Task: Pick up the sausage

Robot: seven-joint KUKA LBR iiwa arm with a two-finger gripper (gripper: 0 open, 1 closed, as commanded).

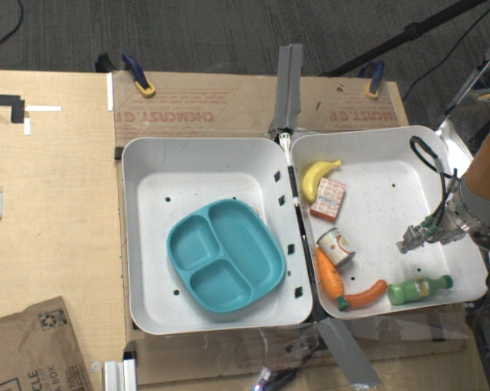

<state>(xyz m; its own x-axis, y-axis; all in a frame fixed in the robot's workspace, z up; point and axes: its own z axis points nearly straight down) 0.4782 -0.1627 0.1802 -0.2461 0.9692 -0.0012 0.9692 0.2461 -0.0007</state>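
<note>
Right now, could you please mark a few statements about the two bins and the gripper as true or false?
1. The sausage lies in the right bin. True.
2. The teal divided plate sits in the right bin. False: it is in the left bin.
3. The gripper holds the sausage. False: it hovers apart from it, nearer the bin's right side.
4. The banana lies beside the small box. True.
5. The green bottle stands upright. False: it lies on its side.
</note>
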